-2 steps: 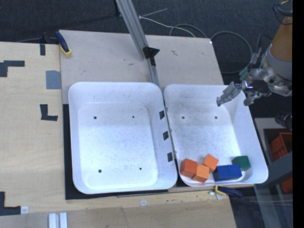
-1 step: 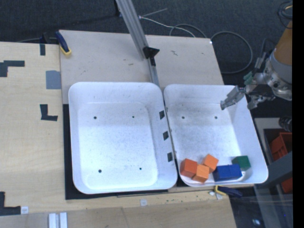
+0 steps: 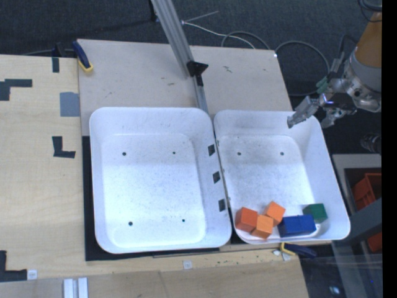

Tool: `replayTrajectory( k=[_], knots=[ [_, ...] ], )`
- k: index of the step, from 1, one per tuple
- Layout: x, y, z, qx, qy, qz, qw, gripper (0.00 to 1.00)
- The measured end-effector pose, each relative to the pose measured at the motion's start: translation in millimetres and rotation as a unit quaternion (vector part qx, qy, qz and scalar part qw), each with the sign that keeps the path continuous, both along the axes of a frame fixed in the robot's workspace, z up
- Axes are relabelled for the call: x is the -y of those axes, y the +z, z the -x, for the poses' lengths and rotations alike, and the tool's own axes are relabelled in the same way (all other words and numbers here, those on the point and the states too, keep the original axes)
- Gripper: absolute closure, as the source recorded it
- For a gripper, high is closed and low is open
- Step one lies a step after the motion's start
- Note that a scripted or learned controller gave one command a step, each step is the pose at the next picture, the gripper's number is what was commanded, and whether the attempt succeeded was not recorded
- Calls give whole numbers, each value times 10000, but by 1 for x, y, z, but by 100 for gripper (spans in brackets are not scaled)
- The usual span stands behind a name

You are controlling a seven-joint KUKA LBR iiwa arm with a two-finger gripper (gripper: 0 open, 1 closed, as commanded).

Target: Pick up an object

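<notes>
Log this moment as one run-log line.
gripper: above right bin far-right corner, nothing held | blocks: orange blocks, blue block, green block at near edge | pick: not done

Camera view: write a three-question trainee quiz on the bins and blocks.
1. True or false: the blocks lie in the left bin.
2. How many orange blocks are there?
3. Where is the tool: A) over the blocks, B) at the right bin's far right corner, C) over the left bin?

Key: 1 false, they lie in the right bin. 2 three, beside a blue block and a green block. 3 B.
</notes>
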State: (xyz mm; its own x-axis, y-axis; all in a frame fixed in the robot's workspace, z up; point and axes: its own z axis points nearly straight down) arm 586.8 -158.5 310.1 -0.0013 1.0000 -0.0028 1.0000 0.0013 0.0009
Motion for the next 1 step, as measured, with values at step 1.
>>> replayTrajectory(
  k=[1],
  knots=[
    [14, 5, 26, -8, -12, -9, 10000, 0]
  ],
)
